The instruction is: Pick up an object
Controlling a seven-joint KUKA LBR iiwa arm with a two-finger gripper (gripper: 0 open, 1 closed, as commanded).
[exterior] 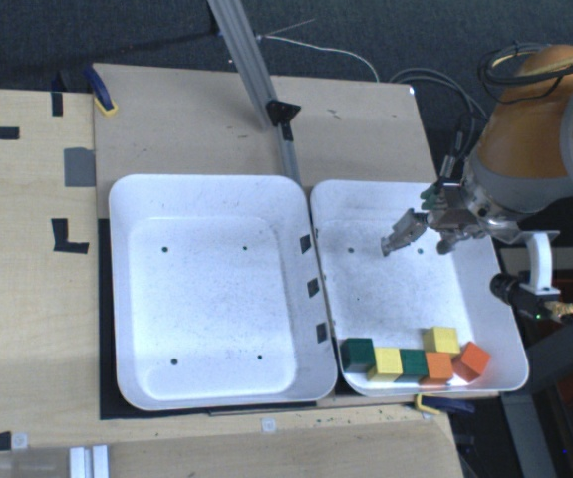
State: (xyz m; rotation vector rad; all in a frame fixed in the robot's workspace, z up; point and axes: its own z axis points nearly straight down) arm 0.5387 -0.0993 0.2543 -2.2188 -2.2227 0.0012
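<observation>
Several small blocks lie in a cluster along the near wall of the right bin (pixel 338 207): a dark green block (pixel 358 353), a yellow block (pixel 388 362), a second green one (pixel 413 364), an orange block (pixel 438 367), a yellow block (pixel 443 340) and an orange-red block (pixel 471 360). My gripper (pixel 416 248) hangs over the far middle of this bin, well clear of the blocks. It is open, its two fingers spread apart with nothing between them.
The left bin (pixel 127 202) sits beside the right one, with black clips (pixel 313 287) along their shared wall. A slanted metal pole (pixel 251 63) rises behind the bins. The arm's body (pixel 525 137) and cables overhang the right bin's far right corner.
</observation>
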